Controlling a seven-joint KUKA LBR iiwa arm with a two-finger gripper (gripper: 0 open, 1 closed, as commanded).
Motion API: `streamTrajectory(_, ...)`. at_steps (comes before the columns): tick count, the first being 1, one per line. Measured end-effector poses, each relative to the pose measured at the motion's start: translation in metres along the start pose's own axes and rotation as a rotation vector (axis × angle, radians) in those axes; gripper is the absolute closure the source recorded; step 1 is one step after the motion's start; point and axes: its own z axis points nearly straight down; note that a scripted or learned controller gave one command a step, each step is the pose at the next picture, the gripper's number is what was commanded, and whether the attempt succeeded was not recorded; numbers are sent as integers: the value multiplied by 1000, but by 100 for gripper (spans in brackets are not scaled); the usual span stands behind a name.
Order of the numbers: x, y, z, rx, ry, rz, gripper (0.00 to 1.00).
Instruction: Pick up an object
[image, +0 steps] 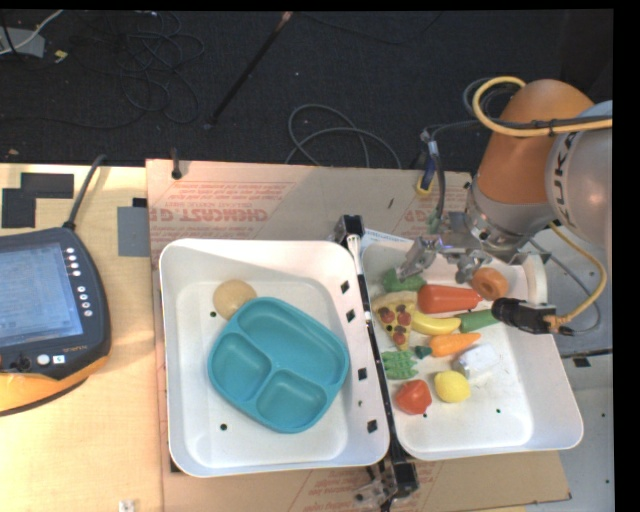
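Tomato (412, 396) and lemon (452, 387) lie untouched below the gripper (440, 262), which is poised open, nothing held, over the right bin (540, 425); picking is not yet done

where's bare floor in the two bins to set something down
Right bin: bare along the near edge and near right corner, below the lemon and tomato. Left bin: strips along the left wall and near edge around the teal tray. Crowded: the right bin's far half, under the gripper.
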Motion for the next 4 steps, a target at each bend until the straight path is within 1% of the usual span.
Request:
streamTrajectory(1, -37, -12, 115, 8, 2, 4, 0)
streamTrajectory(2, -23, -62, 119, -14, -3, 8, 0)
streamTrajectory(3, -51, 10, 119, -9, 0, -3, 0)
streamTrajectory(4, -2, -43, 119, -12, -4, 3, 0)
